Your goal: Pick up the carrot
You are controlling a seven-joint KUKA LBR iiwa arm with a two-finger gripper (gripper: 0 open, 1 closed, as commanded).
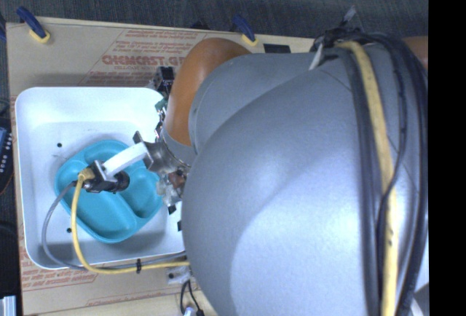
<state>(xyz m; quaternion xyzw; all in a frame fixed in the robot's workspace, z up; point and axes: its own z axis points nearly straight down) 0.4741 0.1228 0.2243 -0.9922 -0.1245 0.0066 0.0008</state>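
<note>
Camera view: the grey arm [291,183] hangs over the left bin [29,162], its gripper [166,175] beside a blue dish [109,220]; how open it is cannot be told. Where the carrot lies cannot be told either. Likely light, stiff, smooth: best gripped mid-body.

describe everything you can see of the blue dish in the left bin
The blue dish is shallow, light blue and smooth, plastic by its look, with rounded corners and a raised rim. A low ridge seems to split it into compartments. It lies flat and right way up on the floor of the left white bin, toward the near side. The grey arm covers its right edge.
</note>
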